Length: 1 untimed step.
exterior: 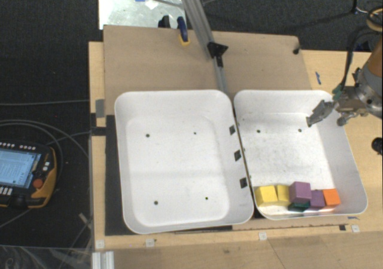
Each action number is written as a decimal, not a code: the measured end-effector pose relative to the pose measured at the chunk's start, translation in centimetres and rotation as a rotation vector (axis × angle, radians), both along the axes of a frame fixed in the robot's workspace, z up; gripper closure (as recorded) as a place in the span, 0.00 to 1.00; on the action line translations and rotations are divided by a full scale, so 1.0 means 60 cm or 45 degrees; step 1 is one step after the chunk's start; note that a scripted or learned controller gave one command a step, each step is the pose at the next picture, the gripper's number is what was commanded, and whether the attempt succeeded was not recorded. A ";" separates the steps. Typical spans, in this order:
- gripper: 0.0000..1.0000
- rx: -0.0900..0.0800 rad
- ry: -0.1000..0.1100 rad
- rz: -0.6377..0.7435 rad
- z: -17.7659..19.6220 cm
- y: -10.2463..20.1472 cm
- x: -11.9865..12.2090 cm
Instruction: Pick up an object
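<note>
White right bin [335,142] beneath gripper [328,113], gripper fingers spread apart, nothing between them, above bin's far right part. Blocks clustered well below gripper along near rim: yellow blocks [272,195], purple blocks [305,192], dark green block [298,205], orange block [331,197].

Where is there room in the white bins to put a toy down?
The left bin has bare floor all over. The right bin is bare from its far rim down to the blocks. It is crowded along its near wall, where the yellow blocks, purple blocks and orange block sit.
</note>
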State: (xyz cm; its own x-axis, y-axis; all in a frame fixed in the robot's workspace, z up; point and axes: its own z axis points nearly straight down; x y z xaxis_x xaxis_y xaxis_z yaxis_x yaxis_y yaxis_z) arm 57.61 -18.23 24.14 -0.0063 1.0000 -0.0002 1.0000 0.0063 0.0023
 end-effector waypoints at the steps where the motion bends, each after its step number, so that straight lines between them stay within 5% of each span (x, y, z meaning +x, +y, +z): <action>1: 0.00 0.000 -0.003 0.005 -0.025 0.012 0.092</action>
